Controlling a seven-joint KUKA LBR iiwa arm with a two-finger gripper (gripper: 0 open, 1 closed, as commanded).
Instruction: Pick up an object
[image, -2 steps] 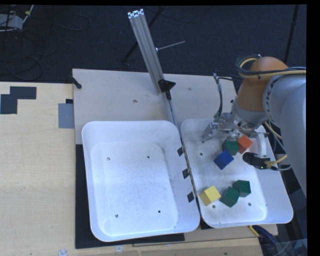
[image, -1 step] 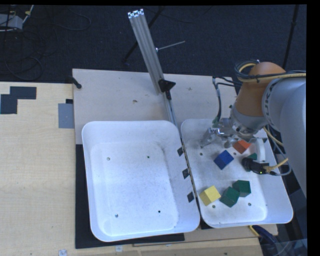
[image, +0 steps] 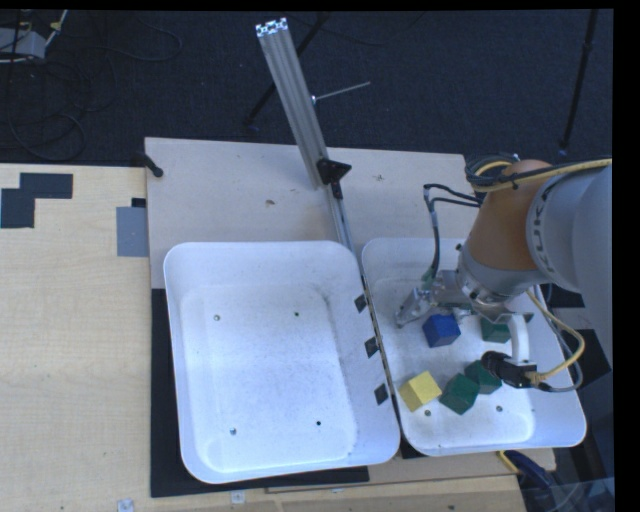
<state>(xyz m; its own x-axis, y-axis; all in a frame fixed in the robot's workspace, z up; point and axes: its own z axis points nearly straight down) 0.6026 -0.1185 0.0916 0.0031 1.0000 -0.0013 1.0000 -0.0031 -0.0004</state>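
Note:
My gripper reaches low into the right bin, in its upper left part, below the orange-banded wrist. A blue block lies just right of and below the gripper's tip, close to it or touching it; I cannot tell which. A yellow block rests nearer the bin's front. Beside it are two dark green blocks. Another green block sits partly hidden under the arm.
The left bin stands beside the right one, with black clips along their shared rim. A slanted aluminium rail rises behind the bins. Cables hang from the arm over the right bin's right side.

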